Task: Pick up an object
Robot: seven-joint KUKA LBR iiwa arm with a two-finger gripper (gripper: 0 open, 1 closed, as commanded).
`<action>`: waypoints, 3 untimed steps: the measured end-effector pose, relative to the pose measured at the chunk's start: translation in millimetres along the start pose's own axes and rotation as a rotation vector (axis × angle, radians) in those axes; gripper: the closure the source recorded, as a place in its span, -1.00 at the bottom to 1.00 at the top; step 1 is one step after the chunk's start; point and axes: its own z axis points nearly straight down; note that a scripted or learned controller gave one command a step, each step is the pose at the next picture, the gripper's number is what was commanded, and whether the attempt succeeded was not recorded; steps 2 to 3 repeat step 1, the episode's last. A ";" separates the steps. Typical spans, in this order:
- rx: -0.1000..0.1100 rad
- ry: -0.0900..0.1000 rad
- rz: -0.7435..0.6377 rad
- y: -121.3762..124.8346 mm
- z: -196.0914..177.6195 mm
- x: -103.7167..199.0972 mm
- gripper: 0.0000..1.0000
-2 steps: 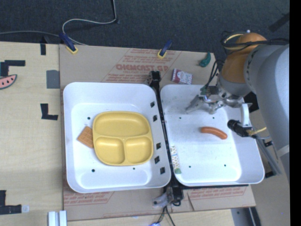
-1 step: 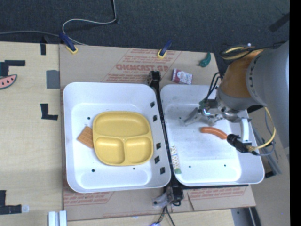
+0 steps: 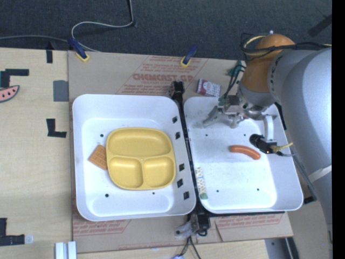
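In the left bin [image 3: 86,198] we see a yellow divided plate [image 3: 141,158] over a cracker [image 3: 98,156]. In the right bin [image 3: 280,196] our hand [image 3: 226,114] hovers, fingers spread, empty; the sausage [image 3: 245,151] lies nearer the camera, long axis roughly across the bin.

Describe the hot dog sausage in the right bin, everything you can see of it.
The sausage is a small, smooth, orange-red toy link with rounded ends, probably plastic. It lies flat on the floor of the right bin, lengthwise roughly left to right, slightly tilted. Nothing touches it; the claw hangs apart, nearer the bin's far edge.
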 end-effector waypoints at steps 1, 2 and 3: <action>0.003 -0.001 0.001 -17.3 0.0 19.7 -1.00; 0.003 -0.001 0.001 -17.3 0.0 19.7 -1.00; 0.003 -0.001 0.001 -17.3 0.0 19.7 -1.00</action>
